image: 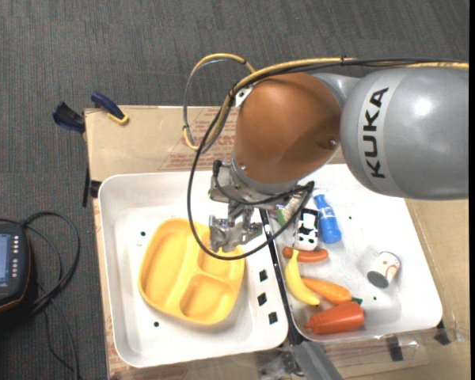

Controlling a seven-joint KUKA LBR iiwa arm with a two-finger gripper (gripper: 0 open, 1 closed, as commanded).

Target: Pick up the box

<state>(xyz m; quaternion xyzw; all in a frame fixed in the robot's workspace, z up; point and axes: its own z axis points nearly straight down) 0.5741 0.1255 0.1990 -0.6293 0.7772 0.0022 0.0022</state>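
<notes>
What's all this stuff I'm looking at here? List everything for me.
Bins: two, white, side by side on the bench.
Tray: one, yellow, divided, left bin.
Banana: one, yellow, right bin.
Carrots: two, orange, right bin's near edge.
Bottle: one, blue, right bin.
Box: one, black and white, beside the bottle.
Cup: one, white, on its side, right bin.
Clamps: two, blue, bench's far left corner.
Handset: one, dark, floor at left.
Arm: one, grey and orange.
Gripper: one, above the tray.
</notes>
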